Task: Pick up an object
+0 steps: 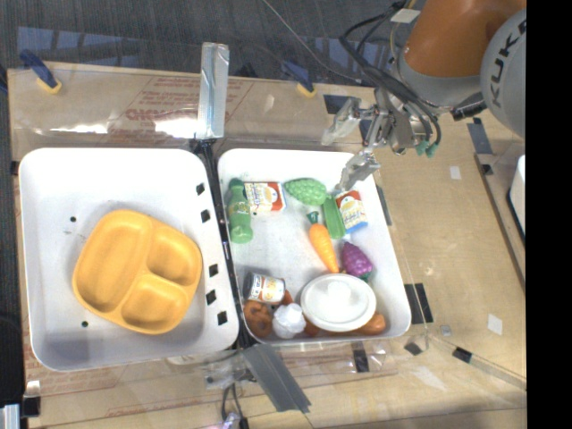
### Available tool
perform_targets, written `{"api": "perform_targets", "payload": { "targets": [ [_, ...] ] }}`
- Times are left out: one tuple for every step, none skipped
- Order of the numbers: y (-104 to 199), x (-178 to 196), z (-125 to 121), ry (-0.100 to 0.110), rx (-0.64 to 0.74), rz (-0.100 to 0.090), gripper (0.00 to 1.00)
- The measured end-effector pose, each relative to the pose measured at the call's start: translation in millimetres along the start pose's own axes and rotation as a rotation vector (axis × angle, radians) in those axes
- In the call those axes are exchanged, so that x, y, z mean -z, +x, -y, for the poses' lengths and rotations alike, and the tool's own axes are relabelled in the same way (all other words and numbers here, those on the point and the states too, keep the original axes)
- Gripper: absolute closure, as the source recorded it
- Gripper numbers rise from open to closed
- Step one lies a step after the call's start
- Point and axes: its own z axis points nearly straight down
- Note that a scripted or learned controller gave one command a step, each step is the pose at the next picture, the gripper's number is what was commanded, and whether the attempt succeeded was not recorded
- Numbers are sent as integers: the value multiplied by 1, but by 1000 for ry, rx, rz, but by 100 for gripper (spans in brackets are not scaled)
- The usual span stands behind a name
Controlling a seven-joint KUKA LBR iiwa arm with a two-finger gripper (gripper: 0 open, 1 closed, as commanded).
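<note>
My gripper (351, 147) hangs over the far rim of the right bin (390, 239), open, with nothing between its two grey fingers. Just below its lower finger lie a small carton with a red and blue label (352, 211) and a green leafy toy (306, 189). Further in the bin are a green bottle (239, 211), a small white and red carton (264, 197), a carrot (323, 247), a purple toy (356, 259), a white bowl (338, 300) and a small can (265, 288).
The left bin (45, 186) holds a yellow divided plate (136, 269). A white crumpled item (288, 320) and brown pieces (257, 315) crowd the right bin's near edge. A silver taped post (214, 88) stands behind the wall between the bins.
</note>
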Motion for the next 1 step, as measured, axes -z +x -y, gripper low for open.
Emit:
{"api": "perform_targets", "payload": {
  "targets": [
    [-7,-176,-8,-6,112,-11,0]
  ]
}}
